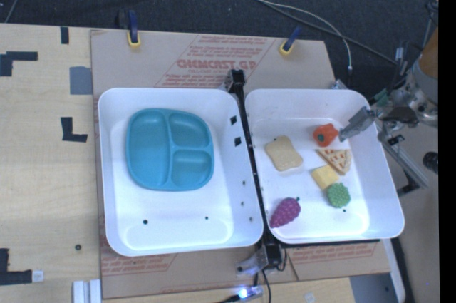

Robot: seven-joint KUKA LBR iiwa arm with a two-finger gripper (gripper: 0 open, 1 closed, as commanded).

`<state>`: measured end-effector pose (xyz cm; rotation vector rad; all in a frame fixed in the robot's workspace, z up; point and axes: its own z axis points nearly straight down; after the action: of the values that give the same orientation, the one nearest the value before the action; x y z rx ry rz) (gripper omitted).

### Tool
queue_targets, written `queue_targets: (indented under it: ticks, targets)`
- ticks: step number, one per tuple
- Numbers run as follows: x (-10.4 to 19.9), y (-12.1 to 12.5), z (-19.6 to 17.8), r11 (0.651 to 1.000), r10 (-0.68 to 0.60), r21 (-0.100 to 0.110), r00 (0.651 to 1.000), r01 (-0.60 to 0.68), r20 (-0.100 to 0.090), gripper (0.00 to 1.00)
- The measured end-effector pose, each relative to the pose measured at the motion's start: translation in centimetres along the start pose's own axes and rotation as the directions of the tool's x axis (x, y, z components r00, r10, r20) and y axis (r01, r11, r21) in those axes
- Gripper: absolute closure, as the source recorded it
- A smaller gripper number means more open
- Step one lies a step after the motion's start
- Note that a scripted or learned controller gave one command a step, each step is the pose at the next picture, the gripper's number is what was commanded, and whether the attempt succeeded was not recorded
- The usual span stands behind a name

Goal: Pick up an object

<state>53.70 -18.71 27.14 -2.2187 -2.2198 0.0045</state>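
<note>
Wooden bench with two shallow white bins; we've grabbed nothing yet. Our gripper (354, 127) sits just beside the small red-orange toy fruit (325, 134) in the right white bin (385, 219); can't tell its state. Whole pick remains.

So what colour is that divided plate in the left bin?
Light blue plate, clearest in the camera view.

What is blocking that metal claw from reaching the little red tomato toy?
Nothing visible. The end effector hangs right beside the red tomato toy in the right bin, with no other item between them; the pizza slice lies just below.
</note>
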Motion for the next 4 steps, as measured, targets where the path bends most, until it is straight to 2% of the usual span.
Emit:
queue_targets:
  ticks: [1,2,3,4]
  targets:
    - [0.0,0.1,-0.8,1.000,-0.001,0.003,1.000,0.001,0.000,1.00]
    - [8.1,3.9,-15.8,1.000,-0.009,-0.018,1.000,0.009,0.002,1.00]
    - [11.4,-5.0,-26.8,1.000,-0.001,-0.013,1.000,0.001,0.002,1.00]
    - [8.9,6.4,-24.8,1.000,0.001,0.003,1.000,-0.001,0.002,1.00]
